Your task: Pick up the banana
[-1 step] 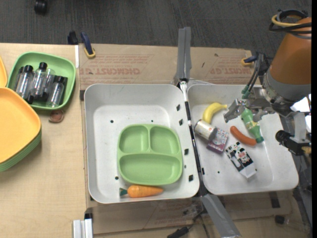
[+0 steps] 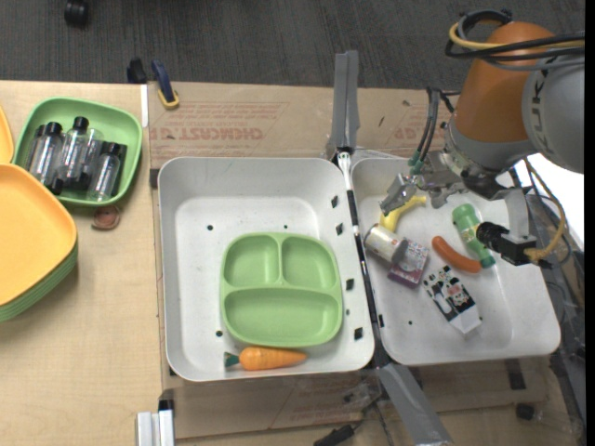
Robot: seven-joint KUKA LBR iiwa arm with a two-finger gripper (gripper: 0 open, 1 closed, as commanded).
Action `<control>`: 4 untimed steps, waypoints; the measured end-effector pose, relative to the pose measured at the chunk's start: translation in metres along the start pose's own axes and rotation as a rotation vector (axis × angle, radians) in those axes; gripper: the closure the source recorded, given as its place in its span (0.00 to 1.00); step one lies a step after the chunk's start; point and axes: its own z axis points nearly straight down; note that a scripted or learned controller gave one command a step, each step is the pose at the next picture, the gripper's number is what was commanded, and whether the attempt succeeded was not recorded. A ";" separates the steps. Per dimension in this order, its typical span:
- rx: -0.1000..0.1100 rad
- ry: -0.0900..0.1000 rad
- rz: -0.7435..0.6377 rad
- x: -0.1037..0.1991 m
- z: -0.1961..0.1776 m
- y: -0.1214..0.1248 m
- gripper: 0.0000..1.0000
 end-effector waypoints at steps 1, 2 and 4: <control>-0.001 -0.001 0.102 -0.051 0.026 0.025 0.00; 0.000 0.001 -0.099 -0.043 0.098 0.034 0.00; 0.000 0.000 0.044 -0.041 -0.008 -0.018 1.00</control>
